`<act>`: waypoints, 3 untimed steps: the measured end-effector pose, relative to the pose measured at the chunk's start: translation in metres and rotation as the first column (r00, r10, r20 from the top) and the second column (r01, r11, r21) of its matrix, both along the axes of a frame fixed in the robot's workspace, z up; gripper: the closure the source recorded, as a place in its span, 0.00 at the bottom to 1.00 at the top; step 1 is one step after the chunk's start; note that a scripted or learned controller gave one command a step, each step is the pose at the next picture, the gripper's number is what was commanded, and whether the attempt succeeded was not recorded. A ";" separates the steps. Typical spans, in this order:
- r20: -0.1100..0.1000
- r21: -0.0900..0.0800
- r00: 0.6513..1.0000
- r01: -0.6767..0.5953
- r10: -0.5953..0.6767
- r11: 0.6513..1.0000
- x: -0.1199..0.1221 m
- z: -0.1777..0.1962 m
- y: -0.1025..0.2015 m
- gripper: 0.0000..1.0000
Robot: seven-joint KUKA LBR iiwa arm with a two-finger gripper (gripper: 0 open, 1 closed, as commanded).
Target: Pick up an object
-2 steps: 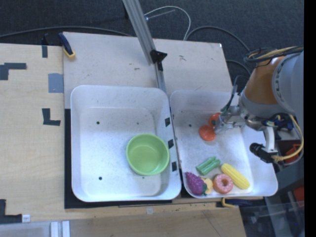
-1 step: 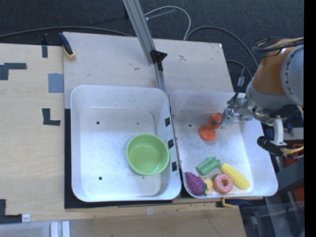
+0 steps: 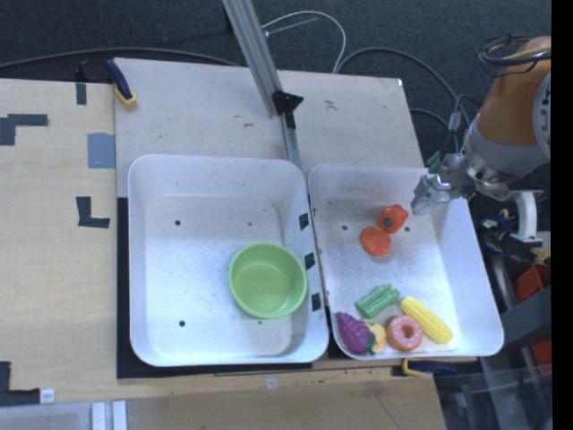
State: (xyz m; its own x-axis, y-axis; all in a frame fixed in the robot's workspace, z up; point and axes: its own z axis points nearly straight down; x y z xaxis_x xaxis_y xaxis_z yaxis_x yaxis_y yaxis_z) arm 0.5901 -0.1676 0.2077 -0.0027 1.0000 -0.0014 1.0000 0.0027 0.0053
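The right bin [image 3: 466, 240] holds several toy foods. An orange-red pepper [image 3: 391, 219] and a red tomato [image 3: 375, 241] lie in its upper middle. Along its front edge sit a green bean pod [image 3: 376, 300], a yellow corn cob [image 3: 426, 320], a pink donut [image 3: 405, 333] and purple grapes [image 3: 354, 333]. A green bowl [image 3: 267, 279] rests in the left bin [image 3: 179, 195]. My gripper [image 3: 428, 195] hangs over the right bin's upper right edge, just right of the pepper, with nothing visible between its fingers.
A metal pole [image 3: 255, 47] slants down to the rim between the two bins. Cables [image 3: 376, 56] run across the board behind the right bin. The arm's orange band [image 3: 515, 106] stands at the right.
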 end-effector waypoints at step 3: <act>-0.007 0.004 1.000 -0.005 0.005 1.000 -0.030 0.020 0.103 1.00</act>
State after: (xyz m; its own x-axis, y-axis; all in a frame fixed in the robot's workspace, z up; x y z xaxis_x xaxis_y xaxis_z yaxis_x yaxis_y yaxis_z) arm 0.5598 -0.0648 0.2279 -0.0073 1.0000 0.0027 1.0000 0.0073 -0.0019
